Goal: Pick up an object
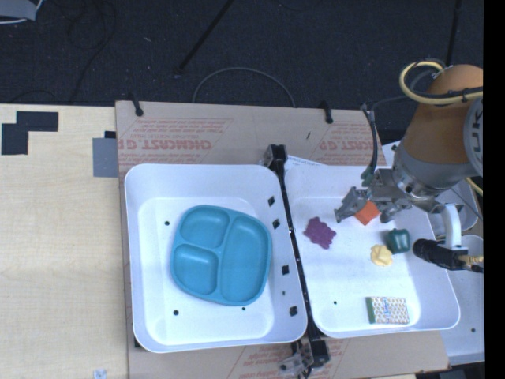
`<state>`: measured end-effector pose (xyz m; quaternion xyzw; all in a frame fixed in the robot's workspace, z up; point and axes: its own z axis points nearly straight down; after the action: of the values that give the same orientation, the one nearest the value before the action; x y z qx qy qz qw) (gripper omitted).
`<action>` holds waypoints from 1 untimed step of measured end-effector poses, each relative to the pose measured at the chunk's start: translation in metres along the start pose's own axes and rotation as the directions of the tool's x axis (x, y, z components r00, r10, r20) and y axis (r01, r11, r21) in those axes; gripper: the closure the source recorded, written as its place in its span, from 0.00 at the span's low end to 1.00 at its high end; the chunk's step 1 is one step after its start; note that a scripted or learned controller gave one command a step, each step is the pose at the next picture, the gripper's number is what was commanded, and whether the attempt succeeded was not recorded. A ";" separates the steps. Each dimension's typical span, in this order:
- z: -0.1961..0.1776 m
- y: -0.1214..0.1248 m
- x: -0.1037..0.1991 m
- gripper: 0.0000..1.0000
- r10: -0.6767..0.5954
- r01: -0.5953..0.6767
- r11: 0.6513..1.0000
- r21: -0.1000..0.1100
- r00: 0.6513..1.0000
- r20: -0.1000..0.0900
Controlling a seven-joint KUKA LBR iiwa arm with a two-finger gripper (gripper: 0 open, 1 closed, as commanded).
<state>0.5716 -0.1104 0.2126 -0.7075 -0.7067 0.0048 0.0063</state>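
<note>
My gripper (pixel 364 208) hangs over the back of the right bin (pixel 347 322), its grey fingers (pixel 347 210) spread open. A small orange block (pixel 366 215) sits right under it, between the fingers, and I cannot tell whether they touch it. In the same bin lie a purple flat piece (pixel 319 232) to the gripper's left, a green cylinder (pixel 398 240) and a yellow lump (pixel 381 255) to its front right, and a patterned rectangular pad (pixel 387 309) near the front wall.
The left bin (pixel 150 306) holds a blue divided plate (pixel 221 253). A black divider (pixel 288 243) runs between the two bins. The middle and front left floor of the right bin is bare.
</note>
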 end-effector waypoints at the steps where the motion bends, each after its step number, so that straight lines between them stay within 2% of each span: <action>1: -0.007 0.003 0.000 0.00 -0.002 0.002 1.000 -0.012 1.000 0.001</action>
<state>0.5743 -0.1106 0.2199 -0.7069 -0.7073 0.0009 0.0017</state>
